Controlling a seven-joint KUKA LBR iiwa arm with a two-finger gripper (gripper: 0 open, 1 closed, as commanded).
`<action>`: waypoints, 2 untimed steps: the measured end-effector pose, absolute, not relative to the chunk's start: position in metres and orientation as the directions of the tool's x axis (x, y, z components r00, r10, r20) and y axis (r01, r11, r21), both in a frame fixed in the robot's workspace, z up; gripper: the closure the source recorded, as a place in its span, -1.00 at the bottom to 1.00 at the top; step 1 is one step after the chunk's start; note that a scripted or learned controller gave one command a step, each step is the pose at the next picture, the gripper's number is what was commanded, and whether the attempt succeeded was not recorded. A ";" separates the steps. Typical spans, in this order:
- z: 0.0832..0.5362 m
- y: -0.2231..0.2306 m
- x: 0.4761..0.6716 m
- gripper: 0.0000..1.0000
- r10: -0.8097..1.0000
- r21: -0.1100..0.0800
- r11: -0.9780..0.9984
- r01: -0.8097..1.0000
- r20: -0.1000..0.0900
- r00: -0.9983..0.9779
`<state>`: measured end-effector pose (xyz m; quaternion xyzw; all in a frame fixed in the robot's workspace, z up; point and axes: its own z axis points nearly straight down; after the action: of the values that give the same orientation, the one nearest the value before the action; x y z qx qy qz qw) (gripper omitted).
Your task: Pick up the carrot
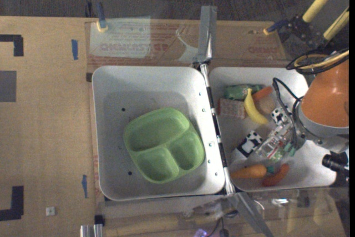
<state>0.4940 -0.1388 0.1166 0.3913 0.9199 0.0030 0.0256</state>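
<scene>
1. Green divided plate [163, 144] sits tilted in the left bin [111, 86]
2. Carrot [249, 172] lies near the right bin's [310, 177] front wall, long axis roughly left-right, beside a red sausage-like piece [276, 175]
3. Banana [254, 110] and a black-and-white block [249, 143] crowd behind
4. Gripper [280, 144] angles in from the right above the carrot; its fingers' state, can't tell

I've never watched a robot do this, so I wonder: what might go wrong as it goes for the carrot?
Two risks, as far as I can judge:
1. The carrot lies right beside a red item, so the gripper might catch that instead.
2. The carrot sits near the right bin's front wall, which may crowd the approach.
</scene>
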 end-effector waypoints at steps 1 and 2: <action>0.142 -0.219 0.481 1.00 0.611 0.002 0.791 0.611 -0.005 -0.791; 0.210 -0.124 0.566 1.00 0.636 0.004 0.772 0.636 -0.005 -0.771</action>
<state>0.5660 -0.1236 0.2099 0.3380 0.9411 0.0011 0.0033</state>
